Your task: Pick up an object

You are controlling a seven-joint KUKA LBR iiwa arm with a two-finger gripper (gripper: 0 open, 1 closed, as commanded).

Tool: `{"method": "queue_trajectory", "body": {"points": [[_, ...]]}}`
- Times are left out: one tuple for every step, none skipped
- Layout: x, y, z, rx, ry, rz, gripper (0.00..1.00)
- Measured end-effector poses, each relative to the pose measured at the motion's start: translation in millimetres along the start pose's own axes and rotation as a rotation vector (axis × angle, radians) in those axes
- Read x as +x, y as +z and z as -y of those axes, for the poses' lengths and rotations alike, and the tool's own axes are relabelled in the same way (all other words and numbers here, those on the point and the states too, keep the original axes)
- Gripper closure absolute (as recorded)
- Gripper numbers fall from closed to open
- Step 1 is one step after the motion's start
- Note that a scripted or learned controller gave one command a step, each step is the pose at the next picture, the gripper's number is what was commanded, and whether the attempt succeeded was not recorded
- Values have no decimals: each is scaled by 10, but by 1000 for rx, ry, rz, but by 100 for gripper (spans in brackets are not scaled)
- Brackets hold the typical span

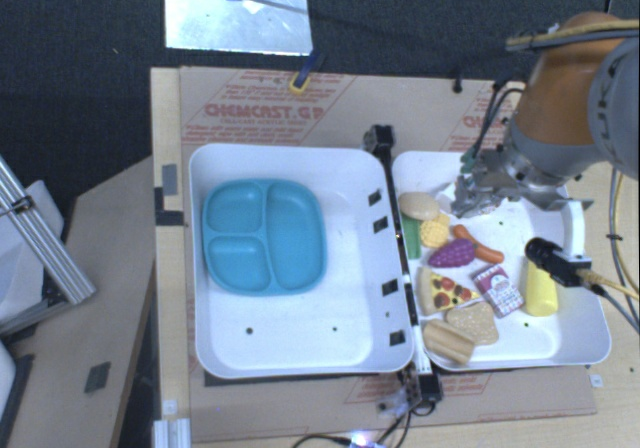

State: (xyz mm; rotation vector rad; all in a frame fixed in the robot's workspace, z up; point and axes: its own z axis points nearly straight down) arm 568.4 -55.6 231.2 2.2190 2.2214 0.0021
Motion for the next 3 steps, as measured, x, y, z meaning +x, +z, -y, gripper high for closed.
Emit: {"method": "queue_trajectory", "body": {"points": [[-3, -34, -72, -1, -4, 0, 100], [26, 174, -94, 3, -4, 0, 100], [-16, -39, -94, -1, -5, 0, 100]]}}
